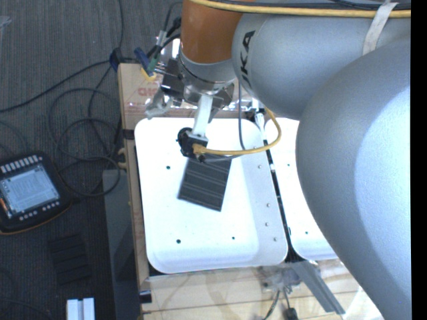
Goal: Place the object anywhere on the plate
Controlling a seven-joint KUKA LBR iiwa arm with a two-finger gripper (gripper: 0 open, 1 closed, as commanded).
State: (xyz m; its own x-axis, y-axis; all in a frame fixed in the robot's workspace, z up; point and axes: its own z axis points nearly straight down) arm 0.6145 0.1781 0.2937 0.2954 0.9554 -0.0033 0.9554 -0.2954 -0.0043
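Note:
A dark grey ribbed rectangular slab lies flat in the middle of the left white bin, turned slightly off square. My gripper hangs over the far edge of that bin, under the orange band of the arm, well behind the slab and apart from it. The bulky wrist hides most of the gripper. Nothing can be seen held in it.
The grey arm covers most of the right bin. A teach pendant and loose cables lie on the dark floor to the left. The bench's wooden front edge runs below the bins.

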